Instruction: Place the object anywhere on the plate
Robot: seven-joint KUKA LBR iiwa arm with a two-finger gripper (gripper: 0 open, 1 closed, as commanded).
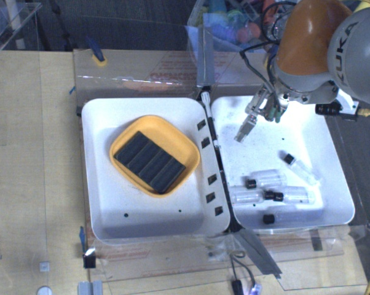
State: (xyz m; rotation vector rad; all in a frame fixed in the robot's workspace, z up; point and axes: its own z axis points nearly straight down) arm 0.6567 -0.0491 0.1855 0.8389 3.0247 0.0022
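Camera view: arm over the right bin, plate in the left bin.

We see the grey arm (351, 48), lettered "KUKA", reach in from the right, its orange band (308, 35) above the wrist, bent down toward the right bin (332, 146). The left bin (99, 214) bears the yellow plate (155, 155) with a dark ribbed slab on it. Clear tubes with black caps (274, 186) lie near the right bin's front. Above them hangs the gripper (249, 125), tilted, nothing visibly between its fingers; we cannot tell their spread.
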